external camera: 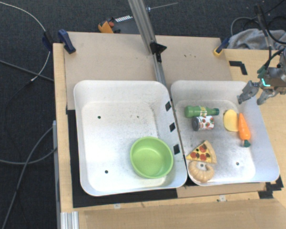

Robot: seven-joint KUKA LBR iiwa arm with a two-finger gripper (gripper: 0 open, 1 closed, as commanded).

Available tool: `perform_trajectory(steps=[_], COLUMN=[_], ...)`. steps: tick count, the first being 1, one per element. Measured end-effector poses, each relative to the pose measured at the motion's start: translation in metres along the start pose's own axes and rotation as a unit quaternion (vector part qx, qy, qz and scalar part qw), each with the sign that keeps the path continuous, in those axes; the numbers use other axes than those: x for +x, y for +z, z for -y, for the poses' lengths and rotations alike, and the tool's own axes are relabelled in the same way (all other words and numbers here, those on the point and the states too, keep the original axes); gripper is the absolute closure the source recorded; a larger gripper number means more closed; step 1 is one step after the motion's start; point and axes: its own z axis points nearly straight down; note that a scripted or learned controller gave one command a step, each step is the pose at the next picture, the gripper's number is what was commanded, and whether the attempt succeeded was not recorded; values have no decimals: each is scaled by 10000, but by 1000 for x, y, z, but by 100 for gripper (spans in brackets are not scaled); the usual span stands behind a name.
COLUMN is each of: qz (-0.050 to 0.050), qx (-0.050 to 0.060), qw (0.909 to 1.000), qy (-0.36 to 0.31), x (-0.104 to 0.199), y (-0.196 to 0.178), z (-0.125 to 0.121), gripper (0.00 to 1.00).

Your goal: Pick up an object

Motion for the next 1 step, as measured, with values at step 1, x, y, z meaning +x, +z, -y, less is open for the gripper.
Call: perform_trajectory(steps=[1], qz=[0], qx=[1], qw=[10000], qy=[0], x=[0], y=[0], z=[0], gripper=[0])
